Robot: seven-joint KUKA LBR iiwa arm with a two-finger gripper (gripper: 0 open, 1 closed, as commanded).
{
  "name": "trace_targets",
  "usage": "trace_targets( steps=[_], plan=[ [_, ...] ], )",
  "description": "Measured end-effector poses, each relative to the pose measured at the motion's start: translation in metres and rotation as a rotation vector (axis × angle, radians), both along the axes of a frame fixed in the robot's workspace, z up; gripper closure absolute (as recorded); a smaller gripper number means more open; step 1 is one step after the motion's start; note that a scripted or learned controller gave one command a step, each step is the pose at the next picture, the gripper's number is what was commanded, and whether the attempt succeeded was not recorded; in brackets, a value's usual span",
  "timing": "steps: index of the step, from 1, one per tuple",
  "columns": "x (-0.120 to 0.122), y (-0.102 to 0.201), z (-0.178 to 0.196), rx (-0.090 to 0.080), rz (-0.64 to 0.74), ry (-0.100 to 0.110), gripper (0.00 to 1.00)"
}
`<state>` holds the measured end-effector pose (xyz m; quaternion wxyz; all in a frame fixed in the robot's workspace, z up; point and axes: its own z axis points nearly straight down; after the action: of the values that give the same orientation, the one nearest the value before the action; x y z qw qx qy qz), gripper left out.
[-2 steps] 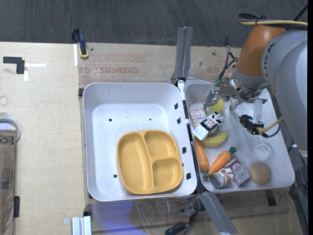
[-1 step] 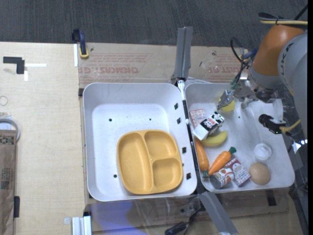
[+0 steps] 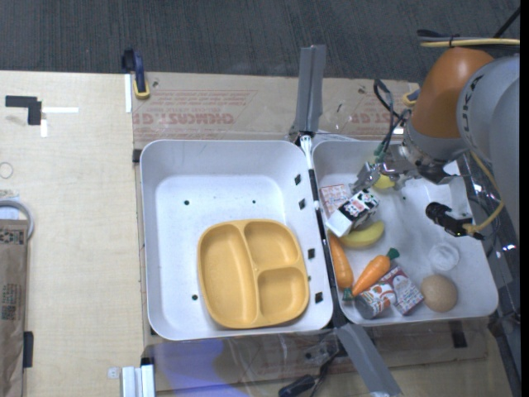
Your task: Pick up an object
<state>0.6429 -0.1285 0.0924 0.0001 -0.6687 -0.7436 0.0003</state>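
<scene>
The right bin (image 3: 488, 300) is crowded along its left and front walls, with bare floor toward its right side. The left bin (image 3: 165, 222) has open floor at the back and left, while a yellow divided plate (image 3: 252, 271) fills its front right part.

The hand (image 3: 369, 174) hangs over the back left part of the right bin, just above a small black-and-white carton (image 3: 354, 211) – whether its fingers are open or closed I cannot tell. The carton lies tilted against the left wall, touching a banana (image 3: 364, 236) in front of it.

Nearer the front lie two carrots – one (image 3: 340, 263) along the left wall, one (image 3: 371, 274) slanting – then a red-and-white packet (image 3: 390, 294) and a tan egg (image 3: 439, 293) by the front wall. A clear cup (image 3: 444, 257) sits behind the egg.
</scene>
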Motion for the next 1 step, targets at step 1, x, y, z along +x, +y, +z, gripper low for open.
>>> trace_targets(
  steps=[1],
  plan=[
    [0.0161, -0.0536, 0.0001, -0.001, -0.215, -0.001, 0.00]
  ],
)
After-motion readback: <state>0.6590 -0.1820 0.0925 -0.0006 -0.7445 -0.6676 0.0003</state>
